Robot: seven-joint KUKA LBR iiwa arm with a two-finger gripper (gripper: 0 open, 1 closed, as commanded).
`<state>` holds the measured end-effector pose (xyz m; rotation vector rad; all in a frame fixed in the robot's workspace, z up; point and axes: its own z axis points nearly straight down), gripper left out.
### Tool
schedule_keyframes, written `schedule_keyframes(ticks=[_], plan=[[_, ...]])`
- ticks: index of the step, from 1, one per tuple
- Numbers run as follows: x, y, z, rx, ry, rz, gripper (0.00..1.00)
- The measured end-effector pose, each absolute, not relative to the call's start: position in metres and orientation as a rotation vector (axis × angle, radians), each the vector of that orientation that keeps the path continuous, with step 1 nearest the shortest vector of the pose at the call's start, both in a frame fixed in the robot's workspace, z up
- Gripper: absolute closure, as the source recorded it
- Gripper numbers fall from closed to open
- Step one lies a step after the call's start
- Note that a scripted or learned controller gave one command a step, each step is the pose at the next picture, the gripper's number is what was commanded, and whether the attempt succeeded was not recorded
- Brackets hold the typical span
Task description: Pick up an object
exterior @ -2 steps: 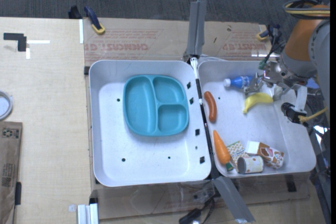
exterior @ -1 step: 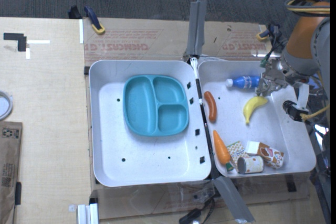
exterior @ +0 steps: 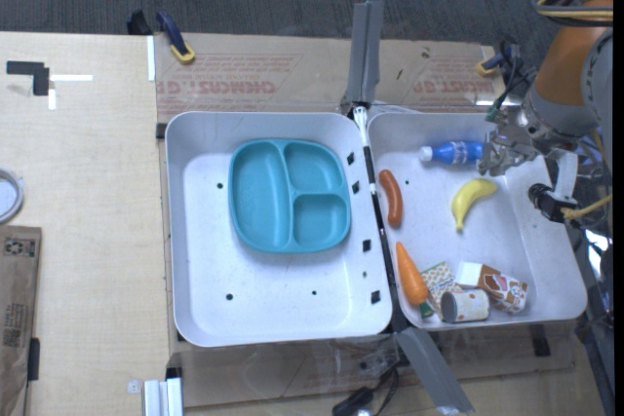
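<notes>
The right bin (exterior: pixel 546 307) holds a blue and white bottle (exterior: pixel 454 152) lying at the back, a yellow banana (exterior: pixel 471 201), a red sausage (exterior: pixel 392 198), a carrot (exterior: pixel 411 278), a small can (exterior: pixel 464 306) and a carton (exterior: pixel 505 288) near the front. My gripper (exterior: pixel 499 158) hangs at the bin's back right, just right of the bottle's blue end and above the banana's top. No object can be seen between its fingers.
The left bin (exterior: pixel 195 287) holds a teal divided plate (exterior: pixel 290 195). A grey post (exterior: pixel 366 49) rises behind the divider between the bins. Clamps (exterior: pixel 175 36) sit on the cardboard at the back. A tape roll (exterior: pixel 8 198) lies far left.
</notes>
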<state>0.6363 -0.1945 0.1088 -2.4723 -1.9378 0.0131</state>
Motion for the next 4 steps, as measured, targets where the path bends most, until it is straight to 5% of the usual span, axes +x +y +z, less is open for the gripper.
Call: schedule_keyframes(ticks=[1, 2, 3, 4], plan=[[0.636, -0.194, 0.109, -2.472, -1.937, 0.014, 0.00], [0.637, -0.194, 0.118, -2.470, -1.942, 0.015, 1.00], [0.637, -0.194, 0.118, -2.470, -1.942, 0.016, 0.00], [0.655, -0.184, 0.101, -2.422, -1.990, 0.026, 0.00]])
